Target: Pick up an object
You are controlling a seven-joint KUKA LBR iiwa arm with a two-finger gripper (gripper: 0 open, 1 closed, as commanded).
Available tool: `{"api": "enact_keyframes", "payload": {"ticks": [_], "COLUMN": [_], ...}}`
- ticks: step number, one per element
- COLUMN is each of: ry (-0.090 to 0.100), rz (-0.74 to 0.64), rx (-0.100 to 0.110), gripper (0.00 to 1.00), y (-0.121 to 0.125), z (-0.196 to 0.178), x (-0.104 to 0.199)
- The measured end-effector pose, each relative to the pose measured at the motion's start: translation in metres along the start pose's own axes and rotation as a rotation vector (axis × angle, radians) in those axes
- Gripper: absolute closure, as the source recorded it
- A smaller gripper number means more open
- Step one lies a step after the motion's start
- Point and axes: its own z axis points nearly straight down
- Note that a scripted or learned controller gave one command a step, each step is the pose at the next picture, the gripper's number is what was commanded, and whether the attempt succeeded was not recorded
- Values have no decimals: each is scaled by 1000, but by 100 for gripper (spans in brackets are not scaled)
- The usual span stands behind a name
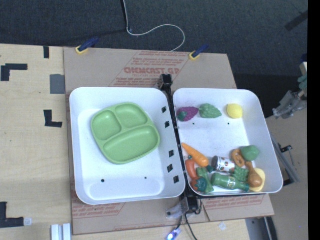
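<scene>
Carrot (195,155) lies diagonally in right bin (260,115), tip toward upper left; jaws' state unclear.

Parked at the far right edge of the camera view, off to the side and raised: a grey metallic pincer (289,105) (small, blurred, partly cut by the frame edge), angled down-left, with a pale bit of wrist above it.
</scene>
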Motion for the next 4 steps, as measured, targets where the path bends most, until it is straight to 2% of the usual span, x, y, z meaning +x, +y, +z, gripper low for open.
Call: {"api": "enact_keyframes", "payload": {"ticks": [1, 2, 3, 4], "ry": [0, 3, 3, 3], "rz": [-1, -8, -7, -8], "rx": [1, -5, 1, -1], "gripper": [100, 100, 100, 100], "y": [0, 1, 0, 0], "z": [-10, -54, -46, -70], "x": [0, 92, 170, 250]}}
